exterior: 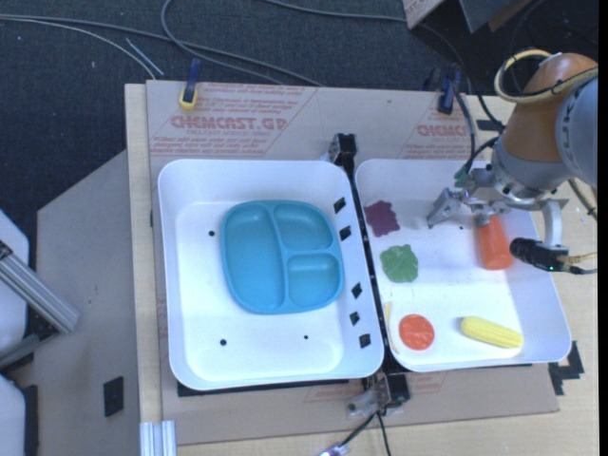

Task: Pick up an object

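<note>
Reaching in from the right, the arm (546, 112) hangs over the right bin (532, 354), w/ its gripper (470, 207) low above the bin's upper middle. Can't tell the tool's state from this angle. Nothing visible in its grasp. An orange carrot-like piece (493, 243) lies just right of the gripper tip, partly under the wrist hardware; touching or not, can't tell. A purple piece (382, 218) sits near the divider, left of the gripper & apart from it. Below that, a green lumpy piece (400, 263). Further toward the front edge: a red-orange round slice (416, 332) & a yellow corn cob (491, 332), side by side but apart. Left bin (190, 350) holds a blue divided plate (281, 255), 3 compartments, lying flat around the middle. Both bins rest on a cardboard sheet (237, 112) w/ red print, clipped at the back edge.
</note>
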`<state>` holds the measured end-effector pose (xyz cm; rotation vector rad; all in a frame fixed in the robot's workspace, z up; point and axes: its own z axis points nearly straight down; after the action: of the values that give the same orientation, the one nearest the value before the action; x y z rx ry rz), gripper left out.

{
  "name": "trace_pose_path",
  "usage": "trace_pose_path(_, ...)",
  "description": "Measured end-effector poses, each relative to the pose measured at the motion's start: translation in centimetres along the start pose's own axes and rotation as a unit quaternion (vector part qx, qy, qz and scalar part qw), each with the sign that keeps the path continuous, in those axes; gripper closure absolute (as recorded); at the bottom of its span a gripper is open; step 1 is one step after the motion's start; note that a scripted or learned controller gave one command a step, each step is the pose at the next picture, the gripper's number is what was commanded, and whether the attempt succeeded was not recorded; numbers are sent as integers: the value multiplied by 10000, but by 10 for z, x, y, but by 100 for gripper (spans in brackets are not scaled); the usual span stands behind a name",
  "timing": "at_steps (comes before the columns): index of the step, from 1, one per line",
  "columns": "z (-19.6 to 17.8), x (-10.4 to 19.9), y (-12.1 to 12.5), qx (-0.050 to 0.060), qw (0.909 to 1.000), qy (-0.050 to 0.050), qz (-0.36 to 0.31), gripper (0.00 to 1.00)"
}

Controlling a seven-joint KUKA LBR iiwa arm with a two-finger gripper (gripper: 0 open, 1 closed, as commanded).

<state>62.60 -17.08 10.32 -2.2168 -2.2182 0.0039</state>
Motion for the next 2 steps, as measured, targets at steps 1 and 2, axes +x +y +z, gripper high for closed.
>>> trace_pose_path(1,19,1,0,-10,10000,-2,-1,0)
trace_pose_path(2,6,1,1,-32,10000,-7,-2,100)
